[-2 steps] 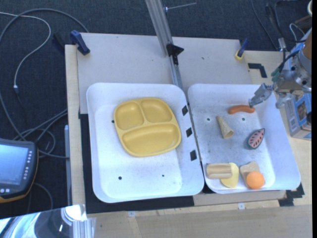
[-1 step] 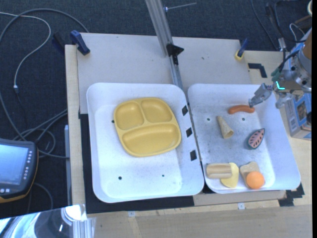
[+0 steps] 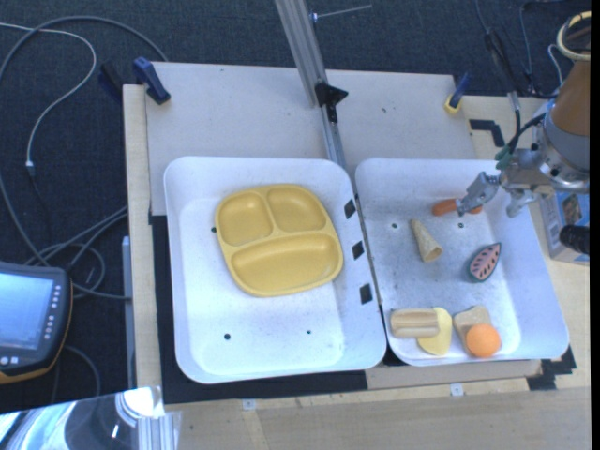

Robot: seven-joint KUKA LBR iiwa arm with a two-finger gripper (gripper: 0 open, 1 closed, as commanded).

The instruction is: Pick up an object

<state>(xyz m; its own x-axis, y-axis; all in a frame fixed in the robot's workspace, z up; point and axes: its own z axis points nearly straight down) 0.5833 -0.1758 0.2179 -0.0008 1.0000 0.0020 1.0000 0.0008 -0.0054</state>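
At right of frame the gripper (image 3: 495,193) hangs over the right bin (image 3: 525,279), its fingers spread wide and holding nothing, just beside the carrot (image 3: 444,208) at the bin's upper middle. This looks like the approach; next it must drop and shut on the carrot.

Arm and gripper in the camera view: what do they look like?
The arm enters at the right edge: a grey rounded body with an orange band and a cream ring above it. Black cables run beside it. The gripper is light grey metal with two slim fingers. No markings are legible.
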